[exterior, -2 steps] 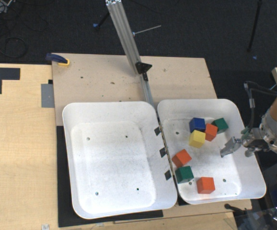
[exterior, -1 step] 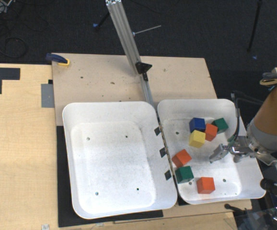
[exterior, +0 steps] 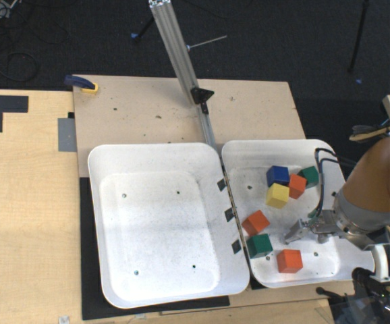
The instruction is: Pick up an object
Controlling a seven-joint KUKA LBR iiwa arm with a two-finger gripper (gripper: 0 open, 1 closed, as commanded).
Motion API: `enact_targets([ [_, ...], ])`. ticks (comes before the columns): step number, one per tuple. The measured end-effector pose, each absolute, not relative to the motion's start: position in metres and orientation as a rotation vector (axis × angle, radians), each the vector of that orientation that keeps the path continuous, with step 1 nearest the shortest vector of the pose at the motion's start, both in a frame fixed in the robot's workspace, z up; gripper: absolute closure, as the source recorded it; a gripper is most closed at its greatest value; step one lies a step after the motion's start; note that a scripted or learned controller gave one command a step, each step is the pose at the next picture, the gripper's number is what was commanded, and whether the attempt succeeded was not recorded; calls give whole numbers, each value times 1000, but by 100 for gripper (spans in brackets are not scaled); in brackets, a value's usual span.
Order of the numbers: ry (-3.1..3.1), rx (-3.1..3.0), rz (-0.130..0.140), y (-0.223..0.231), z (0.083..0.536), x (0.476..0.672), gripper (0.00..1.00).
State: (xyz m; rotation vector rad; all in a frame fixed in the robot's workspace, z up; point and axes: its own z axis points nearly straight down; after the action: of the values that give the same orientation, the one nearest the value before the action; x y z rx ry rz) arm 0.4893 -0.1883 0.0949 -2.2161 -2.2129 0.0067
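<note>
Camera view is showing us the gripper (exterior: 301,232) hanging low over the right bin (exterior: 323,150), its two fingers (exterior: 293,234) spread apart and grasping nothing, their tips pointing left over bare bin floor. We are seeing the nearest blocks lying around those tips but apart from them: an orange block (exterior: 255,221) and a green block (exterior: 260,245) to the left, a second orange block (exterior: 289,260) just below. Farther up, a blue block (exterior: 277,175), a yellow block (exterior: 278,195), a small orange block (exterior: 297,185) and a dark green block (exterior: 309,176) are sitting clustered.
</note>
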Motion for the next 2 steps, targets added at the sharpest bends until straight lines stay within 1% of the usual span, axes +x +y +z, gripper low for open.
enact_targets([
  [1, -2208, -2228, 3, -190, 108, 491, 100],
  [2, -2224, -2222, -2, -196, 155, 499, 100],
])
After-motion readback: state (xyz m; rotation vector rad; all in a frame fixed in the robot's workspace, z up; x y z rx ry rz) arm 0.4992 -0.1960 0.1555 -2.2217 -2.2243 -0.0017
